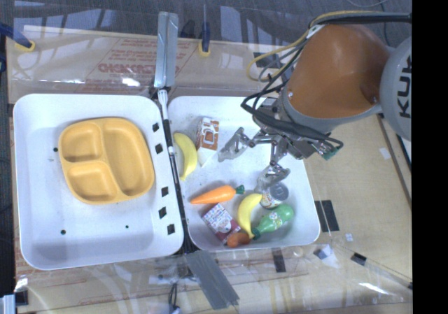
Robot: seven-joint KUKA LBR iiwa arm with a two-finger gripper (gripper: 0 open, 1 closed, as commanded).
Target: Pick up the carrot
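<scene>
- Grey-and-orange arm's two-finger gripper (pixel 274 178) hangs in the right white bin (pixel 302 230); finger spread: cannot tell.
- Orange plastic carrot (pixel 213 195) lies at the gripper's eight o'clock, apart.

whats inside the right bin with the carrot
The right bin holds the carrot, two bananas, a green bottle, a small carton and a red packet. The arm covers its far right corner.

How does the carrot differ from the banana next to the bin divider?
The carrot is orange with a green tip; the banana is plain yellow. The carrot lies almost crosswise in the right bin; the banana lies lengthwise beside the divider. The carrot is straight and tapered; the banana is curved. Both lie loose in that bin.
</scene>
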